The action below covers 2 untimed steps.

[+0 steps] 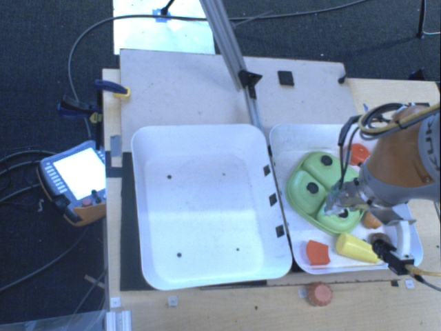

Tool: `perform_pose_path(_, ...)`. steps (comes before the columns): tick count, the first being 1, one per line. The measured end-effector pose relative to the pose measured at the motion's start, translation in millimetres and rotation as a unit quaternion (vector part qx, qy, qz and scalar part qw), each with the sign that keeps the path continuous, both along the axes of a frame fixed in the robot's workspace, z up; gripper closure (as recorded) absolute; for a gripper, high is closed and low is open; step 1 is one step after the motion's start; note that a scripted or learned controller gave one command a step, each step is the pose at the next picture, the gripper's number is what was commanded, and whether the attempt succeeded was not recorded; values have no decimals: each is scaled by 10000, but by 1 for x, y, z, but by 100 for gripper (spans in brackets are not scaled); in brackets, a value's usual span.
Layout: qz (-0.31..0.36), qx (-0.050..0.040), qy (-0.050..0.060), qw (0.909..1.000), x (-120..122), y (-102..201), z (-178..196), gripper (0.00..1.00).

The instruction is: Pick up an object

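Worktop: pale board, two shallow white bins side by side on it, dark floor with cables around.

Left bin: the bigger of the two in view, takes up the centre. A few small dark spots on its floor, black tabs along its right rim.

Right bin: touches the left bin along that rim. All the objects sit in here.

Arm: comes in from the right, orange band and grey body over the right bin's far side, black cables looped on top. It covers part of the bin's right half.

Green object: largest item, light green, rounded, with two dark holes, middle of the right bin.

Hand: down at the green object's lower-right edge, touching or just above it. Fingers too blurred and crowded to read, so cannot tell if spread or pinching, and cannot confirm a grip.

Yellow cone-like piece: lying on its side near the bin's front edge, just below the green object.

Orange-red block: just left of the yellow piece, front of the right bin.

Small orange piece: behind the hand, beside the arm.

Brown round thing: on the worktop outside the bins, just in front of the right bin.

Handheld pendant with lit screen: left of the worktop, well apart from the bins.
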State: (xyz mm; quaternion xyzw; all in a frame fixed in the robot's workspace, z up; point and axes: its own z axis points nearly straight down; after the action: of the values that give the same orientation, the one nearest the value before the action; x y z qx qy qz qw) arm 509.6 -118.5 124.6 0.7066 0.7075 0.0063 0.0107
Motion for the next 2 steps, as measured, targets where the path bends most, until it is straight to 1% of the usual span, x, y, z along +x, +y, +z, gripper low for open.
perform_pose_path(1, 13, 23, 92, 10000, 2, -5, 44, 100)
perform_pose_path(2, 22, 25, 82, 10000, 2, 3, 104, 100)
